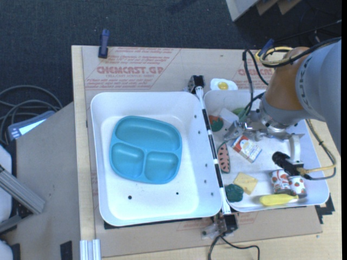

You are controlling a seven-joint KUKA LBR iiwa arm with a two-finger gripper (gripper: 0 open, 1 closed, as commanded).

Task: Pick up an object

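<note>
the arm (303,85) hides part of the right bin (320,191).

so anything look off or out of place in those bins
One thing: a fried egg toy sits on the bench just outside the right bin's far rim, apart from the other items. The blue divided plate lies flat in the left bin.

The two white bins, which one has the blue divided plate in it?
The left bin. It holds the blue plate; the right bin holds small toy foods.

Fixed overhead camera, angled down on both bins (103,161), moderately near
</note>
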